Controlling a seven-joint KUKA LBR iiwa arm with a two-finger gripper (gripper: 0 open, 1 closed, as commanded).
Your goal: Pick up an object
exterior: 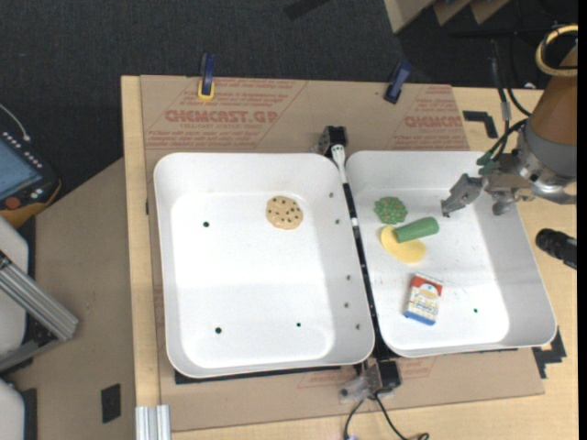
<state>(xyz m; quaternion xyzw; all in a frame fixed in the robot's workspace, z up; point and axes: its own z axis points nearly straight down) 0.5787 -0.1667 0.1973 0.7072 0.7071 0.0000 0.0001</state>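
The cookie [284, 213] is tan with dark chips. The cylinder [415, 229] is green, lying on a yellow piece [404, 247]. The small box [423, 300] is red, white and blue.

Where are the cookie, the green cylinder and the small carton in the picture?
cookie [285, 213], camera view, middle of its top face, in the left bin.
green cylinder [415, 229], camera view, middle of its side, on the yellow piece.
small carton [423, 300], camera view, middle of its upper face, right bin.
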